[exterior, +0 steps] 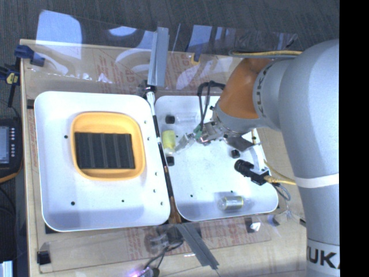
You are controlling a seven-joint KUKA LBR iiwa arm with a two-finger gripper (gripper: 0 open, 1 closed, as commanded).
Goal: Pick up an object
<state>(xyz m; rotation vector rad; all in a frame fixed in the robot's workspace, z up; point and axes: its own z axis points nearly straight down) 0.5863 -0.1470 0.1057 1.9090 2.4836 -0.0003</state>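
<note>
Yellow object against right bin's left edge, open floor beyond; small cylinder near front rim. Jaws low just beside it, arm bent over; grip state unclear.

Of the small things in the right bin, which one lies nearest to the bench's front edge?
The metal cylinder, lying on its side near the right bin's front rim. The yellow piece and black knob sit farther back, by the divider.

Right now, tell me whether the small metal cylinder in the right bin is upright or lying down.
Lying down. The small metal cylinder shows its long side near the right bin's front edge.
</note>
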